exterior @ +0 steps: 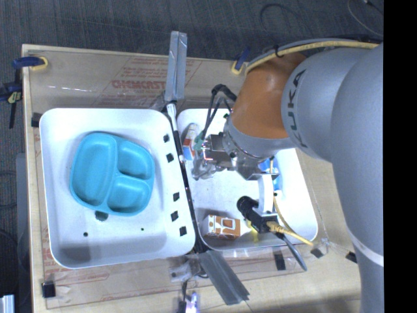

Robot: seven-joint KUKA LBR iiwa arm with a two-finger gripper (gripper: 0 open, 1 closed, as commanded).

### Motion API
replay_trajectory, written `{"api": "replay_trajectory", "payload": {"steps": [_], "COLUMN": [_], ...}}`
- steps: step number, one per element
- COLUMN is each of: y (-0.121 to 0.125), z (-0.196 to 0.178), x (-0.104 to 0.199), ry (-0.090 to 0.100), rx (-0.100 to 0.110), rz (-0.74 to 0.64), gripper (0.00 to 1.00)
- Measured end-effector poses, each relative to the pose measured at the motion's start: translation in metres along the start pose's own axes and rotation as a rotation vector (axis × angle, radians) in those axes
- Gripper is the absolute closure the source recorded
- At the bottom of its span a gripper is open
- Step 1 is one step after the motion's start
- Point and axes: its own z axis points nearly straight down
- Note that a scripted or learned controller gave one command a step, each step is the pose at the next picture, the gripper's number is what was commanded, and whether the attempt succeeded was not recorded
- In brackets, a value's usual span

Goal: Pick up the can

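The can [189,140] lies in the right bin [306,223], hard against that bin's left wall near its far left corner. Only a narrow strip of it shows, with red, white and blue on its label; the arm's wrist covers the rest. Whether it stands or lies cannot be told.

Bench [98,77]: pale board with faint red print, spreading left and up from the claw [203,165].
Left bin [98,246]: white and shallow, flat on the bench, left of the claw.
Right bin [296,230]: white, on the bench beneath the claw, its left rim touching the left bin.
Clamps [29,62]: blue, on the bench's far left edge, well apart from the claw.
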Motion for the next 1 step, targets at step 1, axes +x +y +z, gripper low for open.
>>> {"api": "replay_trajectory", "payload": {"steps": [1], "y": [0.0], "z": [0.0], "x": [0.0], "ry": [0.0], "rx": [0.0], "rz": [0.0], "gripper": [0.0]}}
